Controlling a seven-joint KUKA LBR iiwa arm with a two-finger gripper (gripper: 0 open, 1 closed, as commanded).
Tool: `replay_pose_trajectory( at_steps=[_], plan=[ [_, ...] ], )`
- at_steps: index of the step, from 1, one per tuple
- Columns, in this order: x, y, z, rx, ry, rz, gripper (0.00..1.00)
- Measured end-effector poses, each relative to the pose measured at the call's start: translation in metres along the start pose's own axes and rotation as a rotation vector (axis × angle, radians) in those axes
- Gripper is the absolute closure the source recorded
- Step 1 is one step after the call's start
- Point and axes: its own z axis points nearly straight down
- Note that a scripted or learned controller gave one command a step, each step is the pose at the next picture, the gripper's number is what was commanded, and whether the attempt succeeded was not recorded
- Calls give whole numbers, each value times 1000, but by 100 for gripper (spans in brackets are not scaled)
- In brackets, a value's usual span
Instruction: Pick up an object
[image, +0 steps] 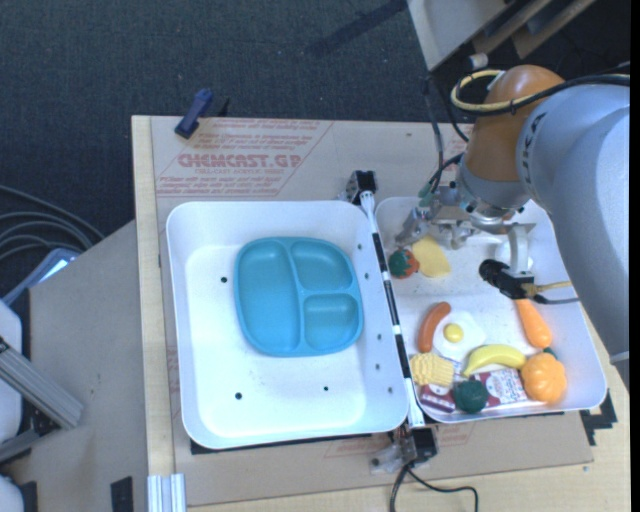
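Overhead, at a slant, two shallow white bins sit side by side on a bench (100, 290) topped with a brown sheet (240, 135) printed CHEMCAST. The left bin (195, 340) holds a blue divided plate (298, 296), lying flat near its middle. The right bin (480, 303) is scattered with toy food. A grey arm (590, 150) with an orange band reaches in from the right and bends down, so that its end effector (437, 232) hangs over the far end of the right bin. Directly beneath it a pale yellow toy piece (433, 259), perhaps a lemon, lies on the bin floor. It sits just beside a small red toy with a green top (402, 264), close to the wall between the bins. The wrist hides the tip, so I cannot tell whether the end effector is spread or pressed together, and nothing is visibly pinched in it. Nearer the camera, well apart from the tool, lie a red sausage (433, 323), a fried egg (457, 334), a banana (495, 357), a corn cob (432, 370), a dark green piece (470, 396), a printed packet (502, 387), a round orange fruit (544, 377) and a carrot (533, 322). My guess is that the yellow piece is the target because it lies apart from that cluster, leaving room to close around it. The red toy next to it looks like the one thing that could get in the way.
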Motion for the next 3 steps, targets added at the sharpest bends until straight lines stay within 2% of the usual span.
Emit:
replay_pose_trajectory(
  at_steps=[1,2,3],
  plan=[
    [0,1,-11,-2,-1,-1,100],
    [0,0,-10,-1,-1,-1,0],
    [-1,0,0,0,0,0,0]
  ],
)
